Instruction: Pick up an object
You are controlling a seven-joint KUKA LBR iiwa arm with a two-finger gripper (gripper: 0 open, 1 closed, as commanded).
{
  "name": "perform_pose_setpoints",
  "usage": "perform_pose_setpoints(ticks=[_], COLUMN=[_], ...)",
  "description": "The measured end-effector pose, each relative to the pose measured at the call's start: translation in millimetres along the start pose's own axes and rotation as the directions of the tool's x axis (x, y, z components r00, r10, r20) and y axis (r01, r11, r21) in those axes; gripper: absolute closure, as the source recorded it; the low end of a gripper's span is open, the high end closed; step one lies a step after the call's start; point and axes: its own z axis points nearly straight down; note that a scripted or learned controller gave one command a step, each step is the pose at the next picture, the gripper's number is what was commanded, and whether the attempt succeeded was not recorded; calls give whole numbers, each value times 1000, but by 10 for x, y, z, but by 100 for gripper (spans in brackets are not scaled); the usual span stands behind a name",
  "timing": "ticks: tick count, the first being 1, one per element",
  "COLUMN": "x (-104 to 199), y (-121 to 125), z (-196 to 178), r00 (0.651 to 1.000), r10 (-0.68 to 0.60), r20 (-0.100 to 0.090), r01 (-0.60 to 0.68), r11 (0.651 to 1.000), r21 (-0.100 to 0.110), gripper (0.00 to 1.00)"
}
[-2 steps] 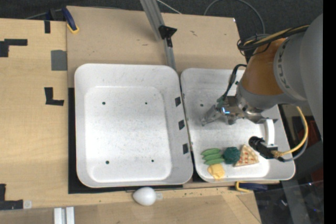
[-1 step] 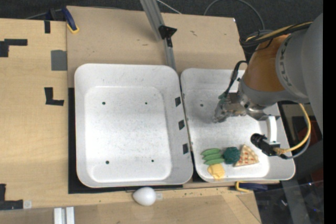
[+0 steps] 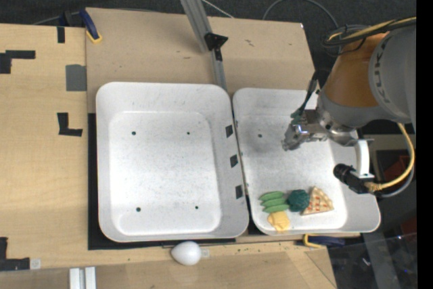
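In the right bin [image 3: 270, 112], a cluster of small toys lies near the front edge: green pea pods [image 3: 273, 199], a dark green broccoli piece [image 3: 297, 199], a yellow piece [image 3: 279, 220] and a pizza slice [image 3: 317, 202]. My gripper [image 3: 293, 139] hangs over the middle of the right bin, well behind the toys and apart from them. It points down toward the bin floor with nothing visible between its tips. The arm's grey body and orange band [image 3: 352, 78] come in from the right.
The left bin [image 3: 162, 159] sits beside the right one. A white egg-shaped object [image 3: 186, 253] rests on the bench in front of the left bin. A grey metal pole [image 3: 193, 3] slants over the back of the bench. Cables loop at the right.
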Motion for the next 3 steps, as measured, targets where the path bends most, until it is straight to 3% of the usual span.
perform_pose_setpoints(ticks=[1, 2, 3], x=[-47, -44, 376], y=[-52, -47, 260], z=[-458, -656, -635], r00=[1000, 1000, 1000], r10=[1, 0, -5], r20=[0, 0, -2], r01=[-1, 0, 5], r11=[1000, 1000, 1000], r21=[-1, 2, 3], gripper=[100, 100, 100])
